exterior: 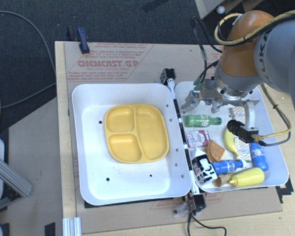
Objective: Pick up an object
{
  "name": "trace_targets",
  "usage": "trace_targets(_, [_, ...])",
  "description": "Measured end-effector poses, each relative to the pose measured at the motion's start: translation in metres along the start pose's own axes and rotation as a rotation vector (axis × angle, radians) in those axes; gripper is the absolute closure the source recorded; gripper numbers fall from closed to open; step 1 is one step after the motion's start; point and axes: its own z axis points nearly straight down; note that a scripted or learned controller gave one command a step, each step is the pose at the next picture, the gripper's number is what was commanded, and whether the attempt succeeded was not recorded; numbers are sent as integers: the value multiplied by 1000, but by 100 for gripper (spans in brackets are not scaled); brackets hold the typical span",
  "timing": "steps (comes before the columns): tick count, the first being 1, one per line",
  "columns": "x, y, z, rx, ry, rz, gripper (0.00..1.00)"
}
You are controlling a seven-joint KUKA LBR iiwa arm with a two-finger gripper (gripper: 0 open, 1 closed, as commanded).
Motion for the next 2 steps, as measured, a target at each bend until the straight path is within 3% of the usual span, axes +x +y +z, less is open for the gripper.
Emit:
trace_targets(1, [-84,-38,87,-4,-3,2,0])
trace_targets(2, [-132,-87,71,-1,-1,2,0])
